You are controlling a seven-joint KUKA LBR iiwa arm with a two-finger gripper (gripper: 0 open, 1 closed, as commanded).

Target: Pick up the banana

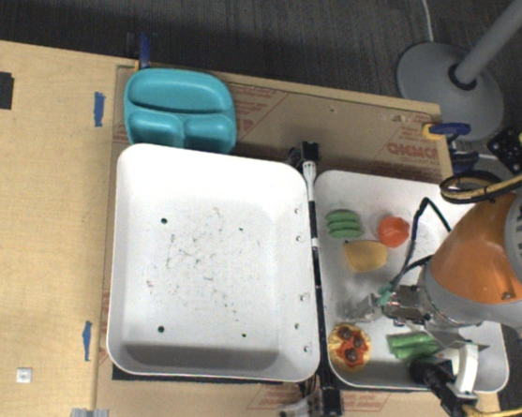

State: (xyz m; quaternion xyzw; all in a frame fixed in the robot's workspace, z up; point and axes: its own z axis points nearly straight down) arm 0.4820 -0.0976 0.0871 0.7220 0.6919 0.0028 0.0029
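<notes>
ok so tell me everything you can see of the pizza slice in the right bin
The pizza slice is a small toy piece, plastic by the look, with a tan crust edge and a red top dotted with dark toppings. It lies flat on the floor of the right bin, in the near-left corner close to the wall. The gripper hangs just above and right of it. A green piece lies to its right, apart.

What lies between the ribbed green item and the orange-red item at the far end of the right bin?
In the camera view, only bare white bin floor separates the ribbed green item from the orange-red item; the pale yellow item sits just nearer the camera.
</notes>
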